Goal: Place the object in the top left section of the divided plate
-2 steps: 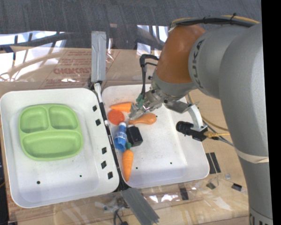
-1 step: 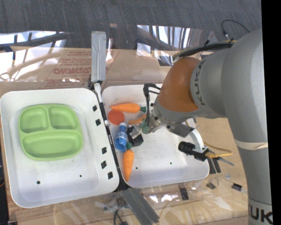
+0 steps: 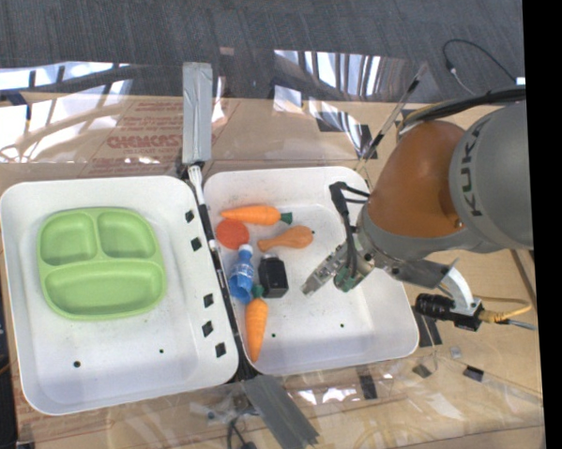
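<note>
The green divided plate [image 3: 101, 263] lies in the left bin [image 3: 44, 372], with two small sections at the top and one wide section below. My gripper [image 3: 329, 278] hovers low over the middle of the right bin [image 3: 381, 340], its fingers apart and nothing between them. Just left of it lie a black block [image 3: 272, 276] and a blue bottle [image 3: 241, 273]. Further up are an orange drumstick [image 3: 289, 238], a carrot [image 3: 253, 214] and a red-orange round piece [image 3: 232, 234]. A second carrot [image 3: 256, 327] lies near the bin's front left corner.
The raised divider [image 3: 211, 269] between the two bins runs top to bottom. The arm's orange and grey body [image 3: 430, 197] covers the right bin's right side. White floor shows in the right bin's lower right part.
</note>
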